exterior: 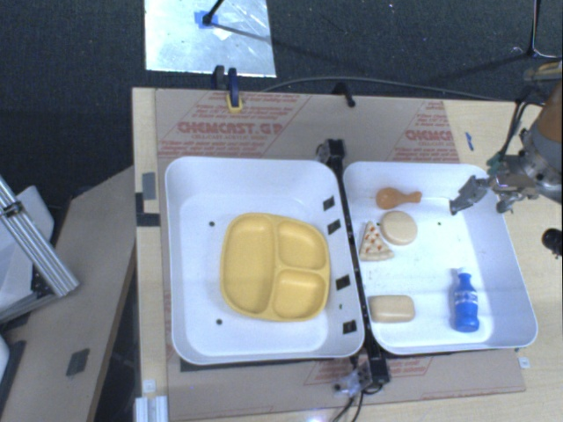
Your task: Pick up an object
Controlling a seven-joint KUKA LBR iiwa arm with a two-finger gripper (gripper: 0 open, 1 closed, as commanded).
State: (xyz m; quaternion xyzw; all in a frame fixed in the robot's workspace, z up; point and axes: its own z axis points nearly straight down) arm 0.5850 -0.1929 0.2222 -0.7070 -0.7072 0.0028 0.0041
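The surface [106, 236] carries two white bins. The left bin [255, 178] holds a yellow divided plate [274, 265] with three compartments. The right bin [497, 262] holds five small things: a blue bottle [464, 301] standing near the right wall, a pale tan block [391, 308] near the front, a round cream bun [398, 228] touching a pizza slice [375, 243] by the left wall, and an orange drumstick [397, 198] behind them. The hand [482, 198] hovers over the bin's far right corner, fingers apart, holding nothing.
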